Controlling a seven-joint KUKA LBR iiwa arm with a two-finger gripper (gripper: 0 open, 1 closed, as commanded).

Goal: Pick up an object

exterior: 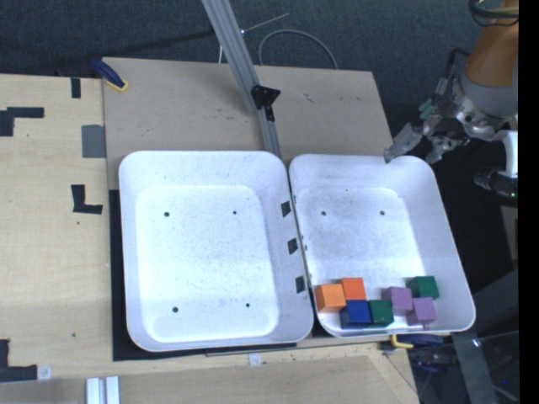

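The arm hangs above the far right corner of the right bin (434,217), its gripper (418,141) just outside the rim, well apart from the blocks. This reads as the approach step: nothing is between the jaws, and whether they stand apart or together I cannot tell from this slant (they are small and dark against the background).

All the candidates lie huddled along the near wall of the right bin. Counted: two orange blocks (339,293) touching each other at the left of the cluster, one blue block (357,312) just in front of them, two green blocks (one (381,311) beside the blue, one (424,287) at the right end), and two purple blocks (410,302) between the greens. Seven in all.

The next move, as I judge it, calls for travelling toward the near wall of that bin and descending on a block with free sides; the outer green block looks least crowded, while the packed neighbours risk a blocked descent.

The left bin (135,225) sits beside the right bin on the tabletop (50,225).
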